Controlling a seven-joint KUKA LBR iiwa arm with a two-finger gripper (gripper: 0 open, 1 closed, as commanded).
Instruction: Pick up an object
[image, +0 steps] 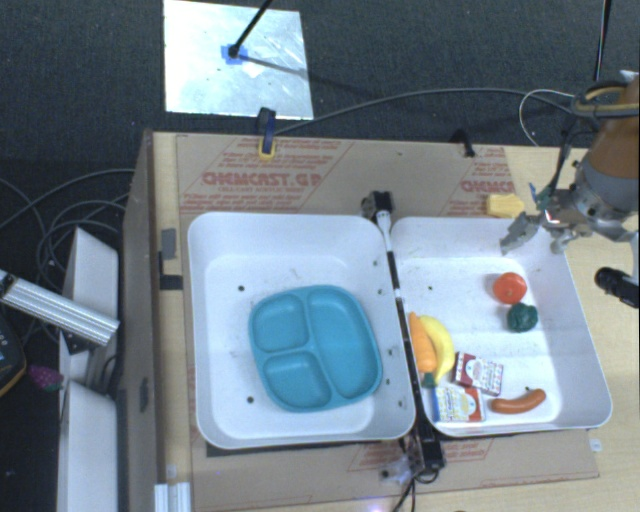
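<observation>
we note the pick not yet made: the gripper hangs over the right bin's far rim with jaws spread and holding nothing, while tomato, banana and sausage lie untouched in that bin.

Both white bins look like smooth moulded plastic with a soft sheen. The blue divided tray in the left bin is plastic too — glossy on its raised ridges. In the right bin the tomato, banana and sausage have the even, waxy look of toy plastic, while the small cartons look like printed card. Under the bins lies matt brown cardboard with red print, and on the far floor a metal sheet — dull, brushed, faintly reflective.
</observation>
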